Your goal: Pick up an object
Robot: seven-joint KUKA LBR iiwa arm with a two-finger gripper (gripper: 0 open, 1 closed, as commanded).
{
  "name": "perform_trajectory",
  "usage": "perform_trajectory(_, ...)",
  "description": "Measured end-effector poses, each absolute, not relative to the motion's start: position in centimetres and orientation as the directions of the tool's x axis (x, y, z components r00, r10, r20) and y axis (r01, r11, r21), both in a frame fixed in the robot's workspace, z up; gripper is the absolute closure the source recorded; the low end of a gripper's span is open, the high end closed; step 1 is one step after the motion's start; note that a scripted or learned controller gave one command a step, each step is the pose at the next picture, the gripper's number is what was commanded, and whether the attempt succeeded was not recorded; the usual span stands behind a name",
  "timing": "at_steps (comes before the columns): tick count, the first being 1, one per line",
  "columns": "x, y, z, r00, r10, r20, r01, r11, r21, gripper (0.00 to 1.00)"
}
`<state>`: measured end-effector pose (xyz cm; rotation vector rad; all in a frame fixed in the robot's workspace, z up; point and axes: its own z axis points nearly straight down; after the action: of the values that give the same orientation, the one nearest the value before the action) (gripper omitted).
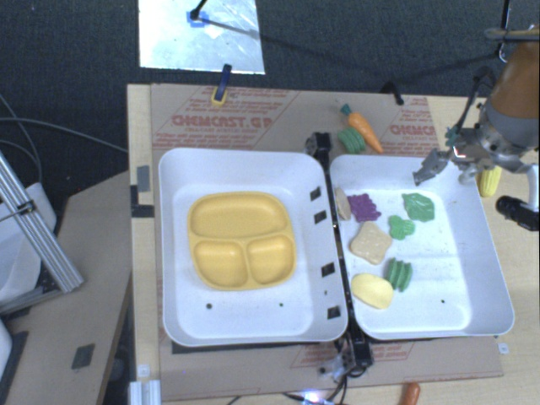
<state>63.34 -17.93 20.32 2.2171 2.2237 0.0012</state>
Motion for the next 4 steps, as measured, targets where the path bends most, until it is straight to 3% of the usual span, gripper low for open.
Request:
perform_trajectory(1, 59.3, -20.8, 11.4, 0.002, 1.000, 0.001, 1.000, -0.002, -0.007, 0.00)
perform_trajectory(2, 48.0, -20.7, 8.2, 0.006, 1.000, 0.004, 1.000, -0.006, -0.010, 0.00)
perform_trajectory(3, 48.8, -20.7, 13.2, -0.003, 1.000, -0.002, 1.000, 0.003, 0.006, 0.00)
perform_trajectory(4, 48.7, -12.4, 8.2, -0.009, 1.000, 0.004, 1.000, 0.009, -0.001, 0.00)
